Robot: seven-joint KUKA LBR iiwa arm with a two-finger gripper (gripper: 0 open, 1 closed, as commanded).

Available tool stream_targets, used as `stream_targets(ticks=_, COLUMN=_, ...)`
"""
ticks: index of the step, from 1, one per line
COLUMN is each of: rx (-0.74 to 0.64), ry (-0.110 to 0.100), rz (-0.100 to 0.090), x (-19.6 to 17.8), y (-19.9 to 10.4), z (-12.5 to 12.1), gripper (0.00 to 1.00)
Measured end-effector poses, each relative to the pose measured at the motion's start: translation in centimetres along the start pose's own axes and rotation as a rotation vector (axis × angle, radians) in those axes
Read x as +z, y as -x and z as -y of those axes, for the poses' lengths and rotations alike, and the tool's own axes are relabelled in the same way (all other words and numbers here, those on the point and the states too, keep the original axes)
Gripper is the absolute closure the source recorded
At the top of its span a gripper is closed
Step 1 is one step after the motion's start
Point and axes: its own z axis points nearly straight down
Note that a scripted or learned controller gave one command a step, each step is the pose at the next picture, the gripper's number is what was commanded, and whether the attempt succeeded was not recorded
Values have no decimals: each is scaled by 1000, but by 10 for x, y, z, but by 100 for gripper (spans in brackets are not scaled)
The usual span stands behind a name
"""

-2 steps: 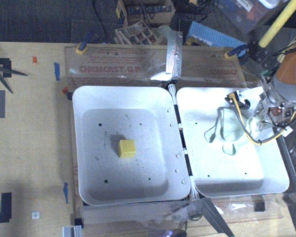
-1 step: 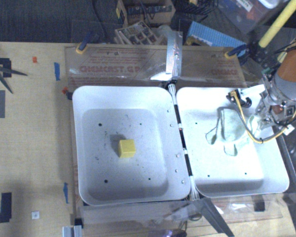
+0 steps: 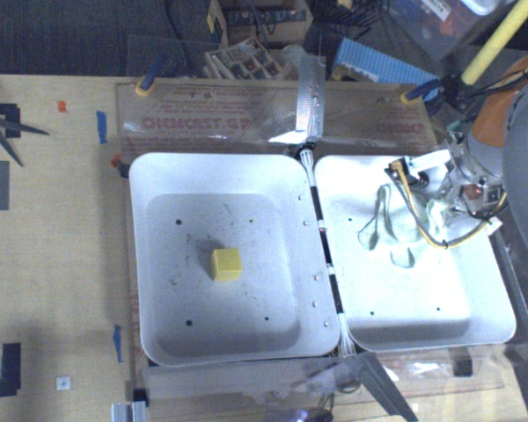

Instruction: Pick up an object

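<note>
Nearest me: two white bins side by side, left bin (image 3: 158,183) and right bin (image 3: 475,323). One yellow block (image 3: 227,264) sits flat on the left bin's floor, near its middle, nothing touching it. That's the only loose object I count: one block, two bins, one arm.

Farther back and to the right, my gripper (image 3: 403,229) hangs over the right bin, well apart from the block, with the divider between them. The end of the arm is a tangle of pale parts and a yellow cable (image 3: 422,222); I can't tell whether it's apart or together, and I see nothing yellow or solid caught in it.

Progress, my read: nothing picked yet. Block untouched, wrong bin. Left to do: cross to the left bin, come down on the block, close, lift.
</note>
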Motion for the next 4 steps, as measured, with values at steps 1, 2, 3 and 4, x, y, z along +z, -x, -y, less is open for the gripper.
stream_targets(ticks=1, rx=5, ry=0, rz=10, x=-63, y=14, z=48, gripper=100)
stream_targets(ticks=2, rx=-84, ry=3, rz=9, x=-42, y=2, z=27, gripper=100)
stream_targets(ticks=3, rx=-84, ry=3, rz=8, x=-52, y=1, z=27, gripper=100)
stream_targets(ticks=4, rx=-84, ry=3, rz=7, x=-62, y=1, z=27, gripper=100)
